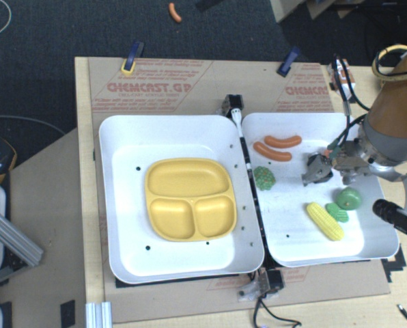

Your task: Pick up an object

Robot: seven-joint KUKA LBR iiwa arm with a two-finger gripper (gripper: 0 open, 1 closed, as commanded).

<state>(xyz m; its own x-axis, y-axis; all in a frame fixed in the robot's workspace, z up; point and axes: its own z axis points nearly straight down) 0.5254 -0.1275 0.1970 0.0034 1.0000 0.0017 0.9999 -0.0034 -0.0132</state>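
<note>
Hovering over the right bin [367,248], my gripper [317,171] hangs with nothing visibly between its fingers; whether they are spread I cannot tell. Just below it the corn [324,221] lies long axis slanting away down-right. Sausages [278,146] lie up-left, broccoli [263,178] left. Beyond, the cardboard [156,84] reads "CHEMCAST GP".

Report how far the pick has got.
Done: the claw has reached into the right bin, low over bare floor. In hand: nothing visible; the sausages, broccoli, corn and green vegetable all lie on the bin floor. Left: close on one object and lift it.
</note>
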